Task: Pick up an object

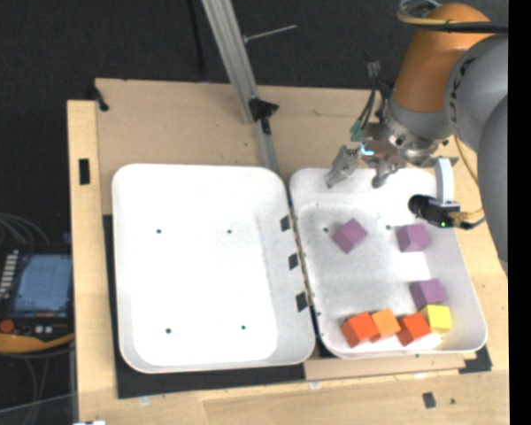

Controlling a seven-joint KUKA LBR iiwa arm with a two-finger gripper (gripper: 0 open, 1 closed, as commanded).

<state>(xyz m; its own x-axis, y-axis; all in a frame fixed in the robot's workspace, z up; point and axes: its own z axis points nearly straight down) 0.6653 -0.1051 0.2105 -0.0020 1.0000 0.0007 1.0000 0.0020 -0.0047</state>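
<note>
Camera view, right bin (311, 204): seven small blocks. Purple cube (350, 235), far left of the contents, standing apart from the rest and tilted corner-on to the bin walls. Second purple cube (413, 237), to its right, also apart. Third purple cube (427, 292), nearer, just beside a yellow cube (438, 317). Near wall: row of orange blocks (385, 326) touching one another, the yellow cube at its right end.

Handling, judged: blocks look rigid, light, flat-faced, not fragile; smooth sides may slip under a shallow pinch. Best candidate is the left purple cube, with free space on all sides; take it across two opposite flat faces, the fingers turned to match its tilt. The packed row offers little room for fingers between neighbours.

Left bin (199, 264): plain white floor, on the worktop (84, 237).

Arm: enters from the right, orange band above the wrist, wrist angled down over the right bin's far edge. Claw (361, 173): two fingers spread apart, pinching nothing, above the far rim, short of the left purple cube.
</note>
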